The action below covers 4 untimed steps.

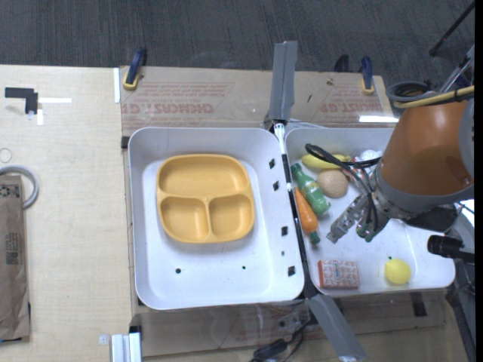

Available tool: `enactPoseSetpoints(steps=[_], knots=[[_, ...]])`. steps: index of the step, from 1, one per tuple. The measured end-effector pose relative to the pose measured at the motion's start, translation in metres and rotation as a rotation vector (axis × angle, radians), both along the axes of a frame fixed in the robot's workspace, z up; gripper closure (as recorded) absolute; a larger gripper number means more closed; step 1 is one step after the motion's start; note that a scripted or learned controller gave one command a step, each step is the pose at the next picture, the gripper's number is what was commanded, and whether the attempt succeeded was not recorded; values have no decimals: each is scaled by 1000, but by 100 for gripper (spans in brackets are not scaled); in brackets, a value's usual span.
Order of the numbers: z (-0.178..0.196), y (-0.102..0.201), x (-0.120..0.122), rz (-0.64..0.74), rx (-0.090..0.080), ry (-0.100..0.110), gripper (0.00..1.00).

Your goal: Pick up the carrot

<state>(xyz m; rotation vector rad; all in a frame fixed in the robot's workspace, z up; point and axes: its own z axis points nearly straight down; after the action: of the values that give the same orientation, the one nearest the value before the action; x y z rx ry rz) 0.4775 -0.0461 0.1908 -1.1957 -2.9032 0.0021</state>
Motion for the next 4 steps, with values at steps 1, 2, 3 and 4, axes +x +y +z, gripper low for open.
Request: enactPoseSetpoints(steps=[1,2,3,4], knots=[[0,0,0,1,0,0,0],[0,50,27,218,0,-3,0],[1,-21,0,164,0,-1,0],[1,-37,72,327,0,-5,0]])
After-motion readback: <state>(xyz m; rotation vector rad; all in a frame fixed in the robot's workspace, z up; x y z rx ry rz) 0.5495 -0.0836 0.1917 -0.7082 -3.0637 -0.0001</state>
